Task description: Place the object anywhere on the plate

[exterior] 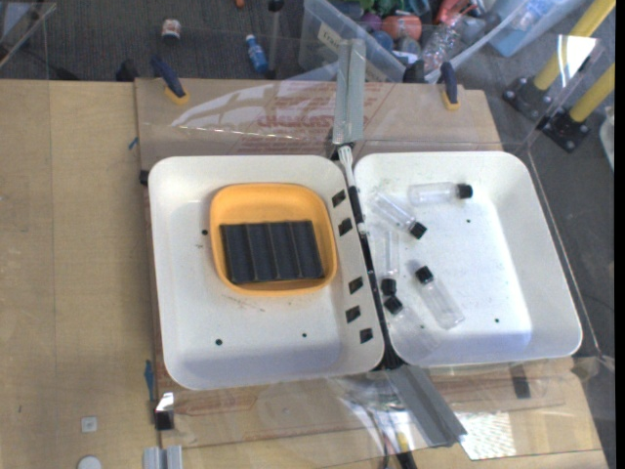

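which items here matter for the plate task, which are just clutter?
Job:
- plate, orange, in the left bin
- dark ridged block, already lying on the plate
- clear vials with black caps, loose in the right bin

Clutter:
- tub of toys on the floor
- small bottle on the floor
- clamps at the bench's back edge

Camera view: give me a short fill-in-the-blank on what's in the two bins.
1. The yellow plate sits in the ____ bin of the camera view.
2. The ribbed block lying on the plate is ____ in colour.
3. The clear vials in the right bin have caps that are ____ in colour.

Missing words: left; black; black
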Available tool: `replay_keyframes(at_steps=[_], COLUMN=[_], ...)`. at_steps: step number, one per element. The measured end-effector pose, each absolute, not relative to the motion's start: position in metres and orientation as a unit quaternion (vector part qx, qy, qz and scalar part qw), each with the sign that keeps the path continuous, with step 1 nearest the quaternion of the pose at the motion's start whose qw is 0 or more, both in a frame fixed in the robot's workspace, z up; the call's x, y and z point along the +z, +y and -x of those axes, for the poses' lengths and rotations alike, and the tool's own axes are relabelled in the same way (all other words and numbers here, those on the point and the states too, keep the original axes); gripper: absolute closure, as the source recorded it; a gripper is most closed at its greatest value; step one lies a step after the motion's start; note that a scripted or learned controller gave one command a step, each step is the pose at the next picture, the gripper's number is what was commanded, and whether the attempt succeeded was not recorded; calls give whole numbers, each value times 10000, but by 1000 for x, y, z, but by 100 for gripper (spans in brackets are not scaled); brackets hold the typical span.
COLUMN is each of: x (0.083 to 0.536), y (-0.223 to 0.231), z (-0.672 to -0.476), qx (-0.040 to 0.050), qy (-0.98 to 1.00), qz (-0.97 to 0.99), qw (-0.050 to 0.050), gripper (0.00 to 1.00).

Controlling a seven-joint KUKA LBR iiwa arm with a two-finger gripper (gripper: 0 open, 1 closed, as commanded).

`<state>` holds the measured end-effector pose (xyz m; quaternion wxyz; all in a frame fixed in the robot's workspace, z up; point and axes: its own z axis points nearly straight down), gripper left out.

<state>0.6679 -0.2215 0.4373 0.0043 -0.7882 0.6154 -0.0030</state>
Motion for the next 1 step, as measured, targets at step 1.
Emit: replay_keyframes(at_steps=[1], x=[437], y=[-214], z=[-668], qx=[-28], qy=[4963], qz=[8681], qw=[37], gripper=[100])
